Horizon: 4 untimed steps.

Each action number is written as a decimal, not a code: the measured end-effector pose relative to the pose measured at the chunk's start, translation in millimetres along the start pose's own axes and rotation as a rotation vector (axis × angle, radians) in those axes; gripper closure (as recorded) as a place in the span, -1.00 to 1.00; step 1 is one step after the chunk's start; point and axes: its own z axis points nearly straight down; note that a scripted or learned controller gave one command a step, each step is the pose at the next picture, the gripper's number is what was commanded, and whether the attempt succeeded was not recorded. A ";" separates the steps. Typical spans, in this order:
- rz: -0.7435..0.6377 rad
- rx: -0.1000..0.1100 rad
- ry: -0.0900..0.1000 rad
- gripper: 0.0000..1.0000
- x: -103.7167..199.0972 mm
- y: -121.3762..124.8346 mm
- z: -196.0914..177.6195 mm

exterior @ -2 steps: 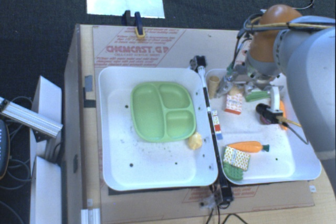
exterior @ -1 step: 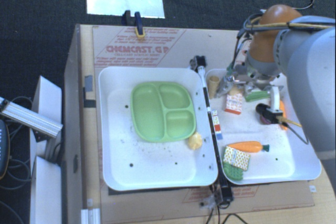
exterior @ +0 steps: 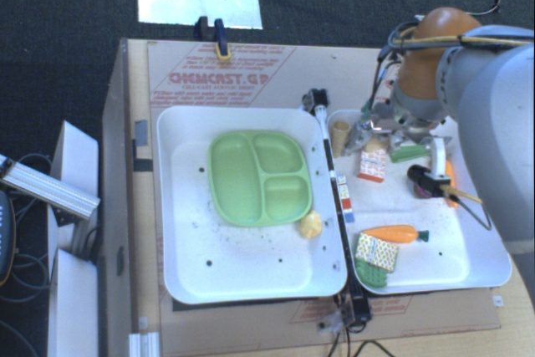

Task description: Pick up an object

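Leftward, 1 bin [exterior: 188,263] holds a green divided plate [exterior: 259,177]; the other bin [exterior: 481,263] holds a carrot [exterior: 393,234]; the jaws' state is unreadable.

Tabletop [exterior: 242,67]: brown board surface with red printed lettering along the far edge. Two shallow white bins rest directly on it, left bin [exterior: 188,263] and right bin [exterior: 481,263], touching side by side.

A robotics lab: an industrial arm [exterior: 476,71] over two white bins [exterior: 180,205] of toy items on a cardboard-topped bench [exterior: 242,75], loose cables [exterior: 25,272] alongside
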 end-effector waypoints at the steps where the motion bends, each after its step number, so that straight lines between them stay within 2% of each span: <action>1: 0.000 -0.001 0.001 -1.00 -0.7 0.2 0.2; 4: 0.001 -0.002 0.000 -1.00 0.2 0.3 0.0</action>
